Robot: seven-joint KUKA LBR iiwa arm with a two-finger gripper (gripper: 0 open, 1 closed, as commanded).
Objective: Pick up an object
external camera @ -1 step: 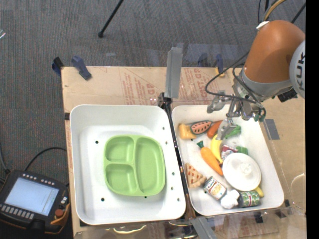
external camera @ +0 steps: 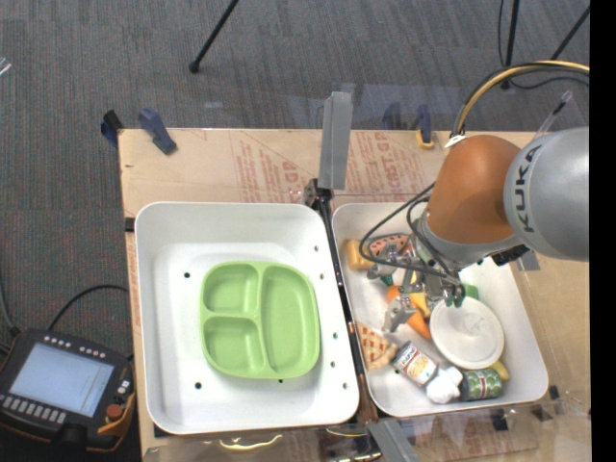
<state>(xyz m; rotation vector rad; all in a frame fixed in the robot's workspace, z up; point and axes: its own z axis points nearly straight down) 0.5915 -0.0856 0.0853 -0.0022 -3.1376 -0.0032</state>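
The gripper (external camera: 416,296) hangs low in the right bin (external camera: 531,330), above an orange toy (external camera: 420,323) at the white bowl's (external camera: 468,333) nine o'clock. Nothing looks lifted; whether it grasps anything, I cannot tell. The pickup remains.

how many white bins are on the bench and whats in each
2. The left bin holds a green divided plate. The right bin holds a pile of small items under the gripper; some may be hidden by the arm.

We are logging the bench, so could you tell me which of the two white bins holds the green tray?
The left bin; the green tray lies there alone.
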